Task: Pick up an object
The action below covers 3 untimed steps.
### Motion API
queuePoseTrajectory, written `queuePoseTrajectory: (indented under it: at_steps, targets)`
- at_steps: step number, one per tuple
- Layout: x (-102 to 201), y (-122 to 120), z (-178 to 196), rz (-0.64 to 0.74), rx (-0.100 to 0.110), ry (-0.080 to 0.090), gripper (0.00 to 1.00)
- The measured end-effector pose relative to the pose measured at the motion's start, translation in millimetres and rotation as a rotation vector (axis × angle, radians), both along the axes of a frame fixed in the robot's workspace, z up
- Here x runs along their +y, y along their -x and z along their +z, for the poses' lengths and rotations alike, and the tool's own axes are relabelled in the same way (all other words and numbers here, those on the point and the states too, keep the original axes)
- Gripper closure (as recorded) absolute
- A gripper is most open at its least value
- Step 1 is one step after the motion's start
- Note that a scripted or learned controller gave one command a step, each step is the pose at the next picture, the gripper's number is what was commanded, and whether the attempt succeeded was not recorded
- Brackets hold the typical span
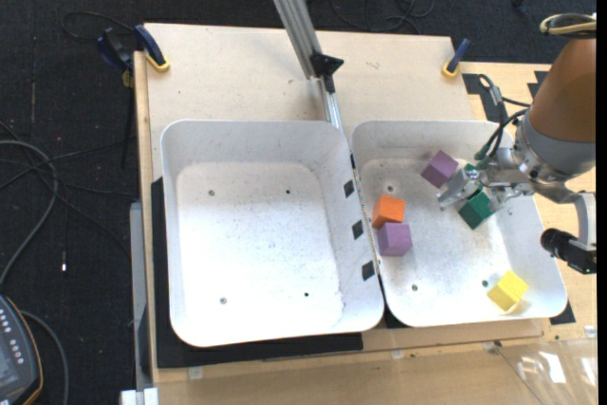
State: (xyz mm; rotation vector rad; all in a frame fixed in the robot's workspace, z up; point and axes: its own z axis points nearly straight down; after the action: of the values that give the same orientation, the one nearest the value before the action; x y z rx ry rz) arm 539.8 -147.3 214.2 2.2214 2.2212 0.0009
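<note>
Fingers of the gripper (468, 194) looked clamped on the green block (475, 207), the block sitting between them. Lifting well likely meant rising straight, keeping the purple block (440, 169), just up-left of the green one, undisturbed. Open floor lay below the green block; the right bin (531, 247) wall stood near its right.
</note>
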Motion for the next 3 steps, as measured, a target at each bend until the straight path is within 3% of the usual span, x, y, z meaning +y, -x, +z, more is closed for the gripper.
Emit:
queuePoseTrajectory:
  at_steps: [1, 2, 3]
  targets:
    - [-50, -42, -90, 0.004, -0.030, 0.013, 0.00]
    - [-35, -34, -97, 0.000, -0.028, 0.011, 0.00]
    - [-34, -47, -98, 0.002, -0.035, 0.014, 0.00]
